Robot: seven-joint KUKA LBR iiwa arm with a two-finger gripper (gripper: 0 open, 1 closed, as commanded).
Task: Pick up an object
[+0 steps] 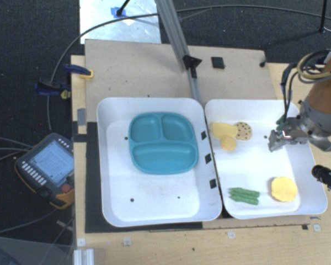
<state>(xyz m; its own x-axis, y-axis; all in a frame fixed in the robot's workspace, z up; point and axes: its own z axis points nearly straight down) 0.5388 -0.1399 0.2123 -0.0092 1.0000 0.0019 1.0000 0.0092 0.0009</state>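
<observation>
Left bin [116,203] holding blue plate [163,143]; right bin [254,164] holding cookie [243,130], beans [244,195], yellow pieces [223,132]. Tool [277,141] hovering, grip state unclear.

One fixed camera looks down at a slant on both bins [154,217] from above.

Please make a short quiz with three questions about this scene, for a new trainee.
1. True or false: the blue divided plate lies in the left bin.
2. Which item lies nearest the right bin's front edge?
A. the speckled cookie
B. the green beans
C. the yellow wedge
3. Fill in: the gripper hangs over the ____ bin.

Key: 1 true; 2 B; 3 right.
</observation>
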